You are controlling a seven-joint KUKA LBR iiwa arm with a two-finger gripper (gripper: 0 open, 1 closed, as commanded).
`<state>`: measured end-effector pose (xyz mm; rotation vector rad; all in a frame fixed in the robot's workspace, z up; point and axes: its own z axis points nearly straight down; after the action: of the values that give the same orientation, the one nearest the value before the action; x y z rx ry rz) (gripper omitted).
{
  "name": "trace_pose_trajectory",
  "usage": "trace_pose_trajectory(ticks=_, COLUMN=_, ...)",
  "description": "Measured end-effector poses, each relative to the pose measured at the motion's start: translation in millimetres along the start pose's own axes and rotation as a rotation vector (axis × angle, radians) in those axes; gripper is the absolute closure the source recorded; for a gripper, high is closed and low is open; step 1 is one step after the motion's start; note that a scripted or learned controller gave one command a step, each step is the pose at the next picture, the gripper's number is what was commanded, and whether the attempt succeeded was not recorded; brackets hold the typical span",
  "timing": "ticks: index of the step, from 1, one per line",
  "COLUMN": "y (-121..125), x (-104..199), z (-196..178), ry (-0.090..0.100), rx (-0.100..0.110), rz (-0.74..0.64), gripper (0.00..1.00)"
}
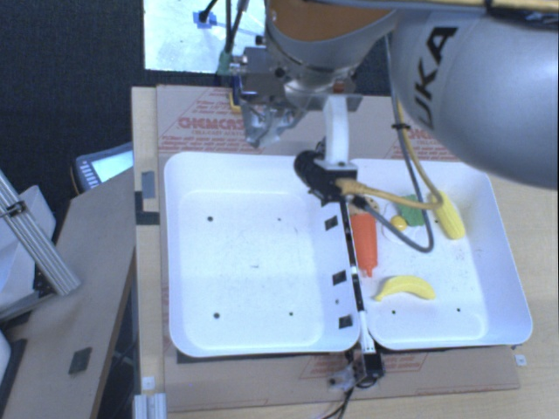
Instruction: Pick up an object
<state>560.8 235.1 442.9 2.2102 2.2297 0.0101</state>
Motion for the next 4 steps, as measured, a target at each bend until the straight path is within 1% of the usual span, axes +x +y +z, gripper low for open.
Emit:
trace_pose_trajectory(ticks=1, y=-2, x=-4, z=0, ry=-0.002, rx=0.004, rz=0.004, gripper=0.00)
trace_pose_trajectory(ticks=2, y=-2, x=-4, z=0, ry=-0.002, rx=0.004, rz=0.004, gripper=0.00)
trace_pose_trajectory(ticks=3, y=-6, x=-2, z=156, ry=-0.008, rx=0.017, rz=0.008, gripper=0.00)
trace_pose_trajectory(ticks=4, y=15, x=-3, z=305, ry=-0.006, rx=0.013, rz=0.009, gripper=0.00)
